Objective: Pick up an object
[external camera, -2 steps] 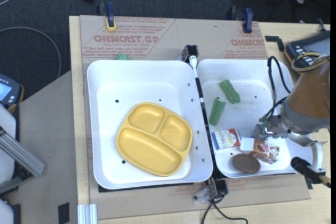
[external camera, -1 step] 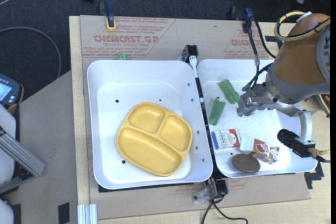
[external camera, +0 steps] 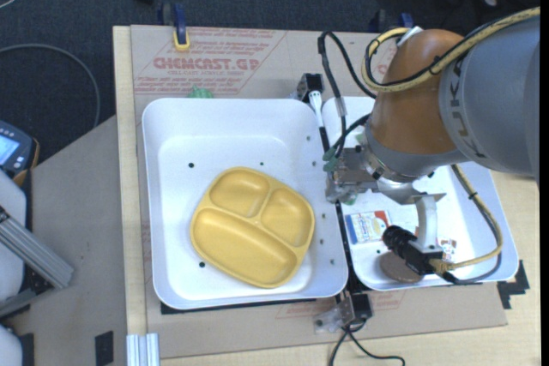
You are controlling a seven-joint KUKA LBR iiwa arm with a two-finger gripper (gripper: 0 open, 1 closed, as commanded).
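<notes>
A single fixed camera looked down on the worktop (external camera: pixel 223 56) from above at a slant, far enough back to take in dark floor along the top and left of the frame. The left bin (external camera: pixel 163 184) sat whole near the centre, its edges running slightly askew to the frame. The right bin (external camera: pixel 480 227) lay at centre right, largely covered by the arm (external camera: pixel 455 99), which came in from the right edge and loomed large, close under the lens.
</notes>
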